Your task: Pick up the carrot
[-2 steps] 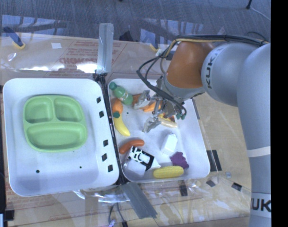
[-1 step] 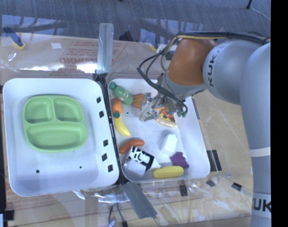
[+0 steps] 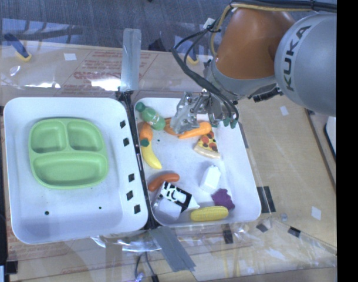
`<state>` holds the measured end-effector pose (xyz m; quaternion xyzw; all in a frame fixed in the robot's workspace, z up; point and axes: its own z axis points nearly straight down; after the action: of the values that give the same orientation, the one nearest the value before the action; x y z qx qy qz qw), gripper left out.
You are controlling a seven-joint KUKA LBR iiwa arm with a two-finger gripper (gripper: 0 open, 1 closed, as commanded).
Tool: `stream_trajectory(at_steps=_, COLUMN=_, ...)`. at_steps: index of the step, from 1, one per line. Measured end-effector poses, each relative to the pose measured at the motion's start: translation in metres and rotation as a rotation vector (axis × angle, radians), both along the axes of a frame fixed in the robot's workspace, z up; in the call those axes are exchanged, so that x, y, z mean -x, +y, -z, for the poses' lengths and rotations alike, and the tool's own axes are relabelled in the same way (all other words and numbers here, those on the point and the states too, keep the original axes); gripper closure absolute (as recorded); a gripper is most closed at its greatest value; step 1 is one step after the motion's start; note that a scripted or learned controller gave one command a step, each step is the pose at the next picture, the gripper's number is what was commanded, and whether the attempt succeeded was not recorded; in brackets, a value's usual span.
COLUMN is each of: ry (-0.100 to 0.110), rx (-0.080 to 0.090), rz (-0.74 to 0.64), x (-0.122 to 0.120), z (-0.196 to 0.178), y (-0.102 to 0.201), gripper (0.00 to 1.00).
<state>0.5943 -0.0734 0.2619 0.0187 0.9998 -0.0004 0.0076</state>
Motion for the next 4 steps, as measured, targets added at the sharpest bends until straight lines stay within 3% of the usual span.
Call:
stream_trajectory(at_steps=1, ry=0.012, rx=-0.001, rz=0.002, x=0.002, z=0.006, y=-0.001, gripper=0.0)
stream_trajectory(at_steps=2, ry=0.024, rx=-0.002, rz=-0.073, x=-0.013, z=0.101, y=-0.043, gripper=0.0)
stream_trajectory(at_steps=3, ry=0.017, rx=-0.003, rz=0.187, x=-0.015, z=0.17, y=-0.101, gripper=0.0)
stream_trajectory(at_steps=4, ry=0.012, rx=-0.005, rz=0.435, x=-0.042, z=0.169, y=-0.071, gripper=0.0)
